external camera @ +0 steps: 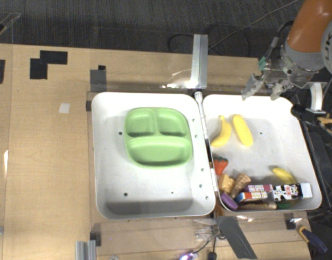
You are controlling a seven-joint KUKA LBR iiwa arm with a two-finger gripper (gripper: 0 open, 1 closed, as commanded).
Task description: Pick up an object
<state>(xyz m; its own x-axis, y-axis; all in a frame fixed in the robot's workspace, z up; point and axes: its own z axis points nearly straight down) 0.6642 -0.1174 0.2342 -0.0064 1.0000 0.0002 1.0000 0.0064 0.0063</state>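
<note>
A pale wooden tabletop [41, 161] with black square marks near its far left corner carries two shallow white bins side by side, with dark carpet beyond its far edge. The left white bin [109, 194] holds a light green plastic divided plate [157, 136], lying flat at its middle with bare floor all round it. A metal upright post [200, 61] stands at the far end of the seam between the bins. In the right white bin [274, 134], a curved yellow banana [222, 132] and a straighter yellow banana-shaped toy [242, 130] lie just apart at the far left, their long axes running far to near. Along the near wall crowd a red and green strawberry-like toy [221, 166], a tan cone-shaped piece [239, 182], a purple piece [228, 201], a long printed box [277, 191] lying left to right, and a small yellow banana [283, 174]. The bin's middle and far right floor is bare. The claw [265, 88] hangs over the right bin's far rim, its fingers spread and holding nothing, well apart from every toy.
</note>
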